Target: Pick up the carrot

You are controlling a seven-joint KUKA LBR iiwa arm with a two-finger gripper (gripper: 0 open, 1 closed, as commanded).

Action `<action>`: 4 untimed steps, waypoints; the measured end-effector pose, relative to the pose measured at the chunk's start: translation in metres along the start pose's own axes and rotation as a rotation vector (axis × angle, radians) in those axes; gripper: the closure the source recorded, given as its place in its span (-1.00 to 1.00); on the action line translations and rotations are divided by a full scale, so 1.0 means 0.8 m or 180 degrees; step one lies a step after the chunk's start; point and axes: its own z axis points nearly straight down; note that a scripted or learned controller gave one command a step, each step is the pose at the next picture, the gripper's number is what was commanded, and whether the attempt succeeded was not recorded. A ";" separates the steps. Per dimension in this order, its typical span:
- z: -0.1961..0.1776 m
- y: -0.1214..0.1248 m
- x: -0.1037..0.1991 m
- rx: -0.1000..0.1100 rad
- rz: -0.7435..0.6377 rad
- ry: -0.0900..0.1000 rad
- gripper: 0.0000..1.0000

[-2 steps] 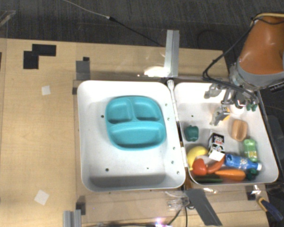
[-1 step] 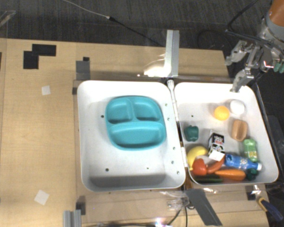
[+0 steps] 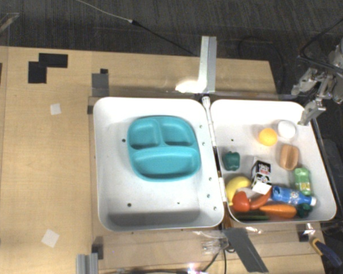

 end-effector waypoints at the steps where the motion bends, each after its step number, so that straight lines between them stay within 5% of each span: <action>1: 0.024 0.057 0.143 -0.0002 -0.0049 -0.0017 -1.00; 2: -0.058 0.013 0.035 0.0002 0.0250 -0.0038 -1.00; 3: 0.144 0.050 0.057 -0.0011 0.0095 0.0016 -1.00; 4: 0.213 0.034 0.005 -0.0002 0.0078 -0.0023 -1.00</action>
